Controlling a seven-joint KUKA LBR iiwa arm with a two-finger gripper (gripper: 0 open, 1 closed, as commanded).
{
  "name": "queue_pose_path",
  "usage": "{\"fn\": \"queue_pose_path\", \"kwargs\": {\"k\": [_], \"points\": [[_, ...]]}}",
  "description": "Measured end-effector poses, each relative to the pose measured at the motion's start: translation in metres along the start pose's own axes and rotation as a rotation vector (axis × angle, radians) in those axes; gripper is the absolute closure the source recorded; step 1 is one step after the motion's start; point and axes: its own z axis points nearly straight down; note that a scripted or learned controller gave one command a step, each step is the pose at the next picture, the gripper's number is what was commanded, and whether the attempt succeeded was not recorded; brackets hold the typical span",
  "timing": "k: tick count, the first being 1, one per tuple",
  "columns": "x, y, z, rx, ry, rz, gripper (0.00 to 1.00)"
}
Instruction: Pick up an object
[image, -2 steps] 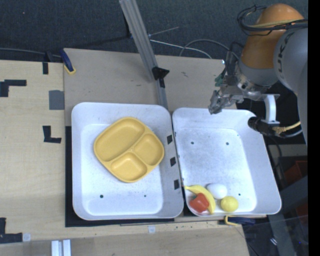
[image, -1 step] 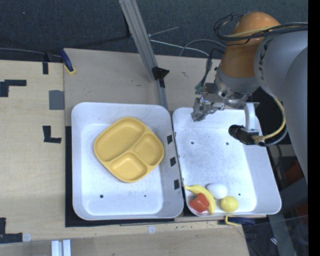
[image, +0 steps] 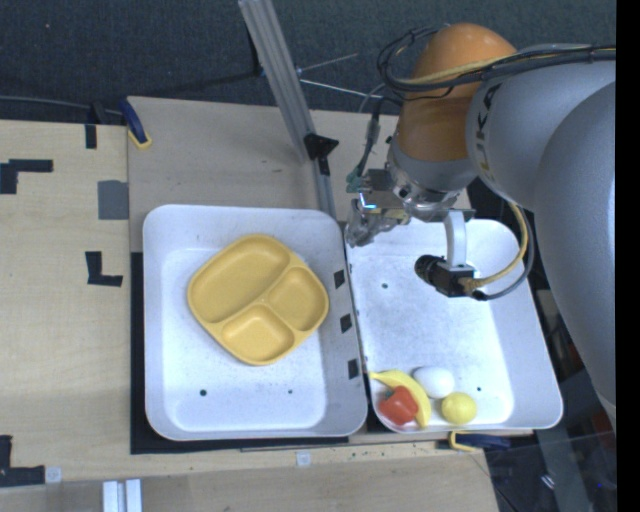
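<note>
The left bin (image: 160, 330) held a yellow divided plate (image: 258, 298), which lay flat a little toward the far side with its three compartments facing up. A narrow seam with small black clips ran between that bin and the right bin (image: 520, 350).

In the right bin, four small things were crowded into the near left corner: a yellow banana (image: 409, 385) curved around a red piece (image: 399, 405), a white egg-shaped object (image: 434, 380) sat just beside them, and a small yellow round fruit (image: 459, 407) lay to the right of the egg, touching or nearly touching it. None of them was lifted; all rested on the bin floor.

The gripper (image: 362, 228) hung over the far left corner of the right bin, well apart from that cluster, at the end of the grey arm (image: 560, 150) with its orange band (image: 450, 75). Whether its fingers were spread or closed could not be told from this angle. Nothing showed between them.
</note>
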Motion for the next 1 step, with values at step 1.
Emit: {"fn": "queue_pose_path", "kwargs": {"k": [1], "points": [[0.0592,-0.0144,0.0040,0.001,0.000,0.000,1.00]]}}
